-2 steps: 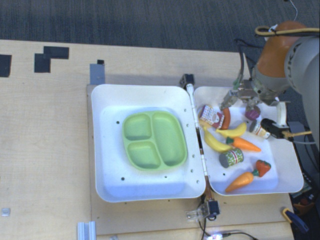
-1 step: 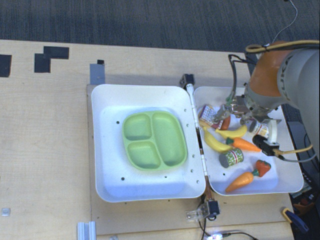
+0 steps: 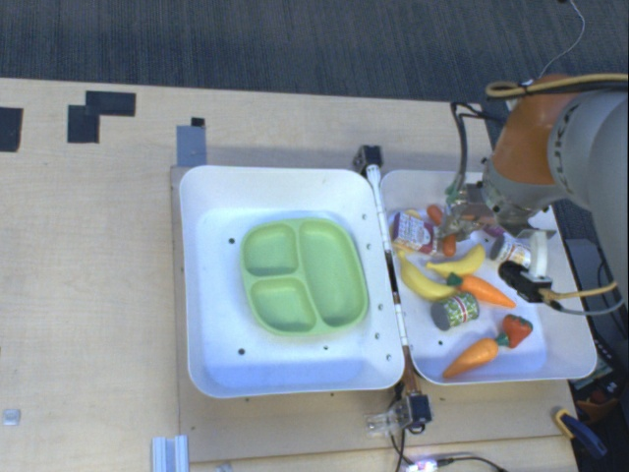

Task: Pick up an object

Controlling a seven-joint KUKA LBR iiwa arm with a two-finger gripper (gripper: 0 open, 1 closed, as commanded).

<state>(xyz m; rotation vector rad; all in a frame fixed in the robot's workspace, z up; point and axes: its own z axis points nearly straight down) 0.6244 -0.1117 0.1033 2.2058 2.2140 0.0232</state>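
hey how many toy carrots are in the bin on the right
2. One orange plastic carrot lies mid-bin, just right of the yellow plastic bananas. The other orange carrot lies near the front edge of the shallow white right bin. The arm may hide more.

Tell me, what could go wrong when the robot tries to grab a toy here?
1. The toys lie crowded in the right bin: two bananas, a carrot and a can touch, so the gripper might nudge a neighbour or pinch two at once.
2. The gripper is low over the pile near a packet; thin, flat things may slip out.
3. The second carrot sits near the bin's wall, probably awkward to reach.
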